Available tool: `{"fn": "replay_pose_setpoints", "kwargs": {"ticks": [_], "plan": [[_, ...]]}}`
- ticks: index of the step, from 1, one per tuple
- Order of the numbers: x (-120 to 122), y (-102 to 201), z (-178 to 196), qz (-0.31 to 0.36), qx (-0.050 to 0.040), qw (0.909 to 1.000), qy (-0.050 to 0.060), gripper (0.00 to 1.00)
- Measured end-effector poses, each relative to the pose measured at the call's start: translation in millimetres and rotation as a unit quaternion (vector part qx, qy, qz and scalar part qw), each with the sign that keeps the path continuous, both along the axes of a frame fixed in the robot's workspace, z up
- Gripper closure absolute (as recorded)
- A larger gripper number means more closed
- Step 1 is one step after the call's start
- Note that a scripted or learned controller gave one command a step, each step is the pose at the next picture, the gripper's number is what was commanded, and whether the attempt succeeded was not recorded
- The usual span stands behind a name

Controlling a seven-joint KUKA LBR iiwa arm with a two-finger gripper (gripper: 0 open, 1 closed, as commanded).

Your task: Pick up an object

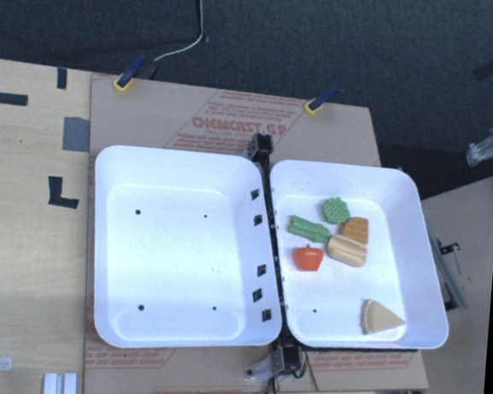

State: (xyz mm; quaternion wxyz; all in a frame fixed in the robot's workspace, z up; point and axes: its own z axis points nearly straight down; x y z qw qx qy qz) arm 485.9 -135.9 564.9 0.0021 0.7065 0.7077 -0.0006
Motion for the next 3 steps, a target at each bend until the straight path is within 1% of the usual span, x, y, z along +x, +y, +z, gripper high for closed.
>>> {"fn": "replay_pose_setpoints", "kwargs": {"ticks": [1, 2, 3], "plan": [[1, 0, 10, 0.0, -0.0007, 1.0, -0.001, 1.0], [1, 0, 10, 0.0, -0.0005, 1.0, 0.0, 0.0], [1, 1, 21, 0.0, -0.0011, 1.0, -0.001, 1.0]]}}
